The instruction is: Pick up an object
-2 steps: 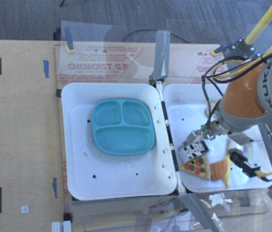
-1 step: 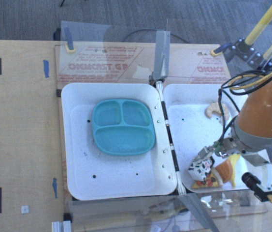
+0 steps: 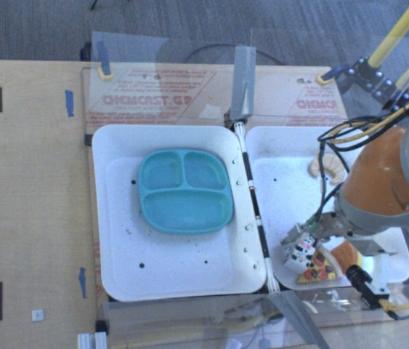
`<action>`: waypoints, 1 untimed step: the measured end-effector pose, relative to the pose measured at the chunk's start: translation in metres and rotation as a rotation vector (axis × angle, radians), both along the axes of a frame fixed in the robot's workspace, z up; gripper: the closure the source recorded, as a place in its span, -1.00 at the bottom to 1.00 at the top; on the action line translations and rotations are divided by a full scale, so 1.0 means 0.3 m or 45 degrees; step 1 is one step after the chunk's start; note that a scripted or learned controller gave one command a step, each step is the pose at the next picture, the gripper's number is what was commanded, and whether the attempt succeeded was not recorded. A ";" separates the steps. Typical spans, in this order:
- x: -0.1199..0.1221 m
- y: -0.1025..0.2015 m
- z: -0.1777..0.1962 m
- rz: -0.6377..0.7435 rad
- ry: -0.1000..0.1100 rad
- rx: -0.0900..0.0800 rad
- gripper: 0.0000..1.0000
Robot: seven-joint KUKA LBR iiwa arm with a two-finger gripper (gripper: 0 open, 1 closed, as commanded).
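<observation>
Gripper lowered into right bin, just above small toys; finger state cannot be told. Nothing visibly grasped; lift remains. Teal plate untouched in left bin.

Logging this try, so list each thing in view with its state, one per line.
teal divided plate: lying flat in the left bin, right way up, nothing in its compartments.
gripper: low in the right bin, over the small toys.
black-and-white toy: lying by the gripper.
pizza slice toy: flat on the bin floor.
tan piece: lying near the far wall.
</observation>
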State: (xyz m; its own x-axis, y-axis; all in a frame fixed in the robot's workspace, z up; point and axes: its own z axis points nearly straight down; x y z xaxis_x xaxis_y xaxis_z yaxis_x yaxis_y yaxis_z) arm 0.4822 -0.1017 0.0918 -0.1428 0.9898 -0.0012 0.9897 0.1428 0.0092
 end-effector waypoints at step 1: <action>0.006 -0.003 0.034 -0.003 -0.009 -0.003 1.00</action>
